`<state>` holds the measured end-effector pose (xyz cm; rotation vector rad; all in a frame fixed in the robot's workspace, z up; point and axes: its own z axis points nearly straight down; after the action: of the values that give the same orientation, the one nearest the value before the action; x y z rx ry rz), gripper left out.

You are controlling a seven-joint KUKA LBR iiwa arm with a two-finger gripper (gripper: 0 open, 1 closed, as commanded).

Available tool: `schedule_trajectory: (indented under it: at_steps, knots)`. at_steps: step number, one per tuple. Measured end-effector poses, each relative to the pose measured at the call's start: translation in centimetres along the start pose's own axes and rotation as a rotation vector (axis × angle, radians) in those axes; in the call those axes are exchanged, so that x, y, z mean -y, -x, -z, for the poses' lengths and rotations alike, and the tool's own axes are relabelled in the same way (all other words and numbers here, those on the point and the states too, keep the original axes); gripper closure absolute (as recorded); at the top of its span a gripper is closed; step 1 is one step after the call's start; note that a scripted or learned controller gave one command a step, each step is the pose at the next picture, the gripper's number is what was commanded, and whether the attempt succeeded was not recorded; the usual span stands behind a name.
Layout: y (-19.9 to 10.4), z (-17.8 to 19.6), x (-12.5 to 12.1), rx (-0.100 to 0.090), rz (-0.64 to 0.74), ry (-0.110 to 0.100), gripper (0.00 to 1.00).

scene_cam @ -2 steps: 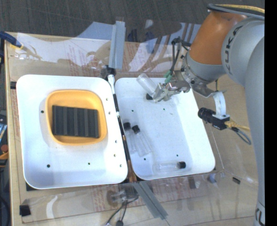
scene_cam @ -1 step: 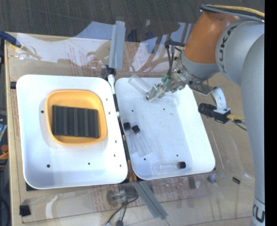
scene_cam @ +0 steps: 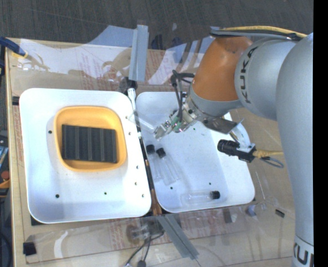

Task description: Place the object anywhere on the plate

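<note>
Arm [scene_cam: 286,82] w/ orange band enters from right, over right bin [scene_cam: 230,196]. Hand [scene_cam: 165,130] above bin's upper-left; its opening can't be judged. Clear tube w/ black cap [scene_cam: 200,195] lies near bin's front. Yellow plate [scene_cam: 88,138] in left bin [scene_cam: 41,199].

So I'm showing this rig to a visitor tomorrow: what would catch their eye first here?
Probably the big grey arm with its orange band, reaching in from the right over the right-hand white bin. Next, the yellow plate with a dark ribbed centre, lying in the left-hand white bin. The gripper hangs above small dark pieces in the right bin.
</note>
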<state>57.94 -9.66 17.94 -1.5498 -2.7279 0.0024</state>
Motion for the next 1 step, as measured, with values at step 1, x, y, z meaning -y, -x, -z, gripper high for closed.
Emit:
schedule_trajectory:
  at_steps: [1]
  knots:
    - [-4.01, 5.28, 0.55, 0.004, 0.139, 0.003, 1.0]
